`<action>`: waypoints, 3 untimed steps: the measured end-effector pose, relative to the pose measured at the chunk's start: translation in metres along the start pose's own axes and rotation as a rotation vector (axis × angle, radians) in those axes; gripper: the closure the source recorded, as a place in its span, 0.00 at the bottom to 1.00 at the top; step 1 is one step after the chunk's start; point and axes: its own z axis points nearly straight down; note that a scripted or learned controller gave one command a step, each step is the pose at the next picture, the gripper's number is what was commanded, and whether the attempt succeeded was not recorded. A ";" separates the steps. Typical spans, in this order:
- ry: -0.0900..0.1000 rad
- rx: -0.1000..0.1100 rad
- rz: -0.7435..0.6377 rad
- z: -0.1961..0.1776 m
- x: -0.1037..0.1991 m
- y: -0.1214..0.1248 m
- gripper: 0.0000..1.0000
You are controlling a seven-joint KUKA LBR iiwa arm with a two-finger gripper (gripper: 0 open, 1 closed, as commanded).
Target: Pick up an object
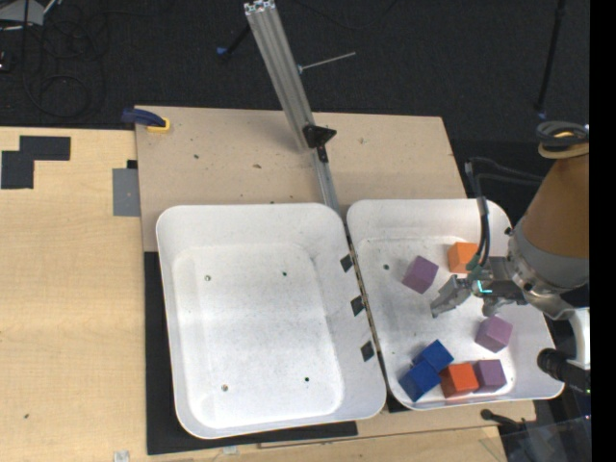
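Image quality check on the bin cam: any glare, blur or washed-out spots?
Camera view: even overhead light, soft short shadows under the blocks. The white right bin and left bin are bright but their speckles stay readable, no hard glare. The gripper is slightly soft; the purple block is sharp. The background above the bench is dark.

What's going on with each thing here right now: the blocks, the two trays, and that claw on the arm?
tool: low over the right bin, between blocks
purple block: lying loose
orange block: near the bin's far side
second purple block: loose, beside the tool
blue blocks: clustered at the near edge
right bin: holds all blocks
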 end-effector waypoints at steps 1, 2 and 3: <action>-0.001 -0.004 0.004 -0.002 -0.001 0.001 0.00; 0.001 0.001 0.002 0.043 0.003 -0.004 0.00; 0.001 0.001 0.003 0.090 -0.002 0.001 0.00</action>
